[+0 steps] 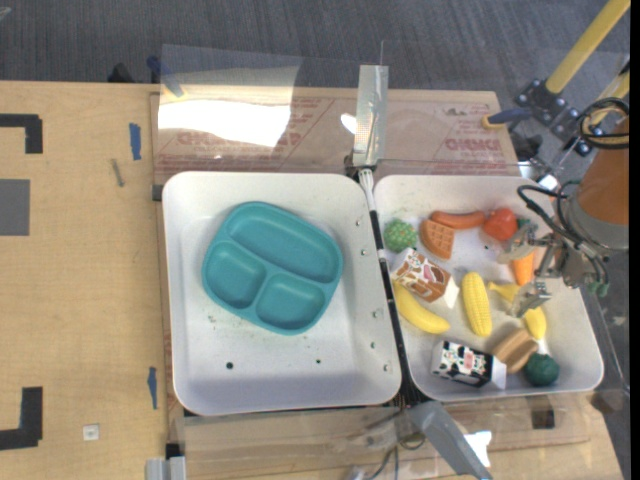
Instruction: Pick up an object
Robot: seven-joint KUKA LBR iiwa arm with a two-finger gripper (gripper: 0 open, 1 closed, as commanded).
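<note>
The right bin (590, 368) holds several toy foods. Among them are a corn cob (476, 304), a banana (420, 313), a red tomato (500, 224), an orange carrot piece (522, 267) and a green ball (400, 234). There are also an orange waffle-like piece (438, 236), a printed pastry box (422, 276), a black-and-white carton (462, 362), a tan block (514, 349) and a dark green ball (542, 370). My gripper (541, 284) hangs low over the bin's right side, just right of the corn and beside the carrot piece and a small yellow piece (535, 324).
The left bin (190, 368) carries a teal divided plate (272, 266). A metal divider (368, 118) and clear panels stand behind the bins. The arm's orange band (610, 193) and cables crowd the right bin's far right edge.
</note>
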